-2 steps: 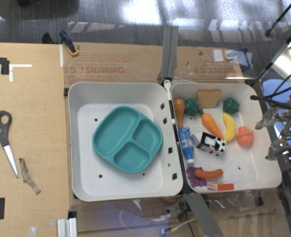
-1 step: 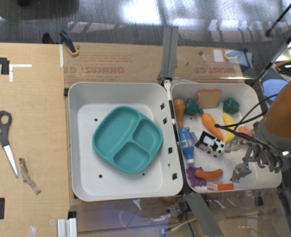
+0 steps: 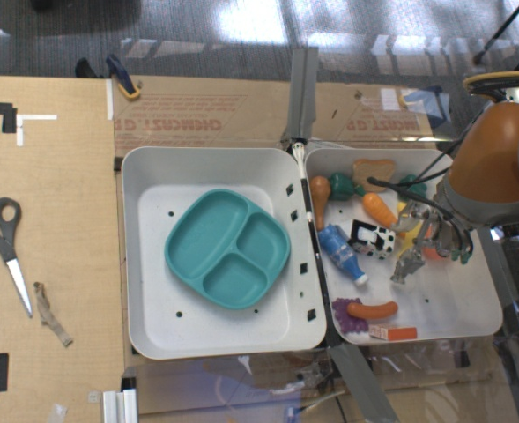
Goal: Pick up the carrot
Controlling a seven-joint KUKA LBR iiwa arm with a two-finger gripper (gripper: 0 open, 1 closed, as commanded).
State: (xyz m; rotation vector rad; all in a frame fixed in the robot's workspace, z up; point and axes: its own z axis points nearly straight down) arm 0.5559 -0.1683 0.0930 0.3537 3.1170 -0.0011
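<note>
Camera view has the carrot lying loose in the right bin, toward the back, beside a green toy and just above a black-and-white cow. Right of it, the claw hangs low over the bin floor, spread and holding nothing. By my reckoning the pick hasn't happened yet: reaching, closing and lifting all remain.
</note>
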